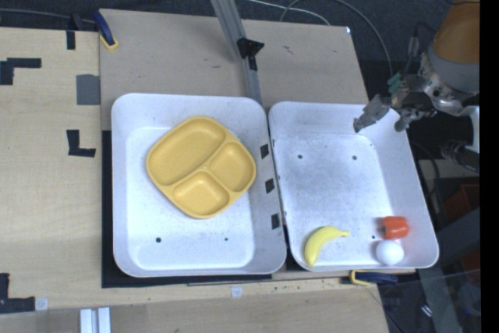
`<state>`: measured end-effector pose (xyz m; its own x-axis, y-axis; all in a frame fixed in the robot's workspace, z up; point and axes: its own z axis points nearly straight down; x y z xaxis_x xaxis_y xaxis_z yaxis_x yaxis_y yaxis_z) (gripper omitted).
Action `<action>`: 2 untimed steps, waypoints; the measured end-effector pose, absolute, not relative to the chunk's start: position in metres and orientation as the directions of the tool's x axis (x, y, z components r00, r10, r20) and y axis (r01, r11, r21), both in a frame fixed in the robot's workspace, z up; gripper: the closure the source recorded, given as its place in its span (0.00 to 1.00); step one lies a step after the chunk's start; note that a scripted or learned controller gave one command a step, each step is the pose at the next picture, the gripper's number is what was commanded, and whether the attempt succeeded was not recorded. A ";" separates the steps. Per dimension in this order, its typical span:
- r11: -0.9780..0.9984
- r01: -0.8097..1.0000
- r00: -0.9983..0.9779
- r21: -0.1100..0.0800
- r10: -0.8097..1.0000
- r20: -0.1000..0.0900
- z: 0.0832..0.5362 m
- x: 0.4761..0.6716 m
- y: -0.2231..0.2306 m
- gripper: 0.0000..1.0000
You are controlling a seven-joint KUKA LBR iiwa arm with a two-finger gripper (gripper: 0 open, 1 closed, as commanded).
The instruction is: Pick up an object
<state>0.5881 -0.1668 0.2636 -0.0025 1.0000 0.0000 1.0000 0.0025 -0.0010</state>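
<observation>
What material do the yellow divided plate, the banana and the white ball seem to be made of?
Yellow divided plate: probably moulded plastic, matt, with even colour and soft rounded ridges between its three sections.
Banana: probably a plastic toy, of uniform bright yellow with no brown marks visible.
White ball: smooth with a slight sheen; plastic seems likely, but it is too small to tell.

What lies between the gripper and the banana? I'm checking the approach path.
Bare white floor of the right bin, speckled, in the camera view; nothing stands between the gripper and the banana.
</observation>
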 end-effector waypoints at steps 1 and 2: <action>0.003 1.000 -0.003 -0.001 1.000 0.000 0.264 0.588 -0.167 0.00; 0.002 1.000 -0.002 -0.006 1.000 0.000 0.215 0.596 -0.167 0.00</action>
<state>0.5961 -0.1671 0.2151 -0.0020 1.0000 -0.0003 1.0000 0.0020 -0.0055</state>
